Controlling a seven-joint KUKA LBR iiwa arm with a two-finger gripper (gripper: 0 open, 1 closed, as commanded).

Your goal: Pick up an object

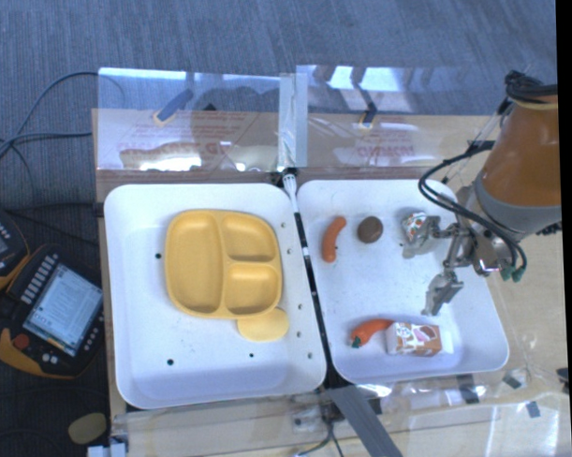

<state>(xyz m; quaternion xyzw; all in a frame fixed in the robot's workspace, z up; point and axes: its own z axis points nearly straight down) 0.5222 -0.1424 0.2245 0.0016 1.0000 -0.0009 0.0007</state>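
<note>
Two shallow white plastic bins sit side by side on the bench, smooth and glossy with rounded corners. The left bin point(141, 368) holds a matte yellow divided tray point(222, 261) with three compartments, and a small yellow disc point(262, 326) touches its lower edge. In the right bin point(478, 352) lie an orange sausage point(332, 238), curved and smooth, a round brown ball point(369, 229), an orange carrot point(368, 331) with a green tip, and just beside it a small printed carton point(414, 339) lying flat. The gripper point(435, 268) hangs over the bin's right half, its metal fingers spread apart with nothing between them, the upper one close to a small crumpled, shiny object point(414, 227). Black cables loop round the wrist.
</note>
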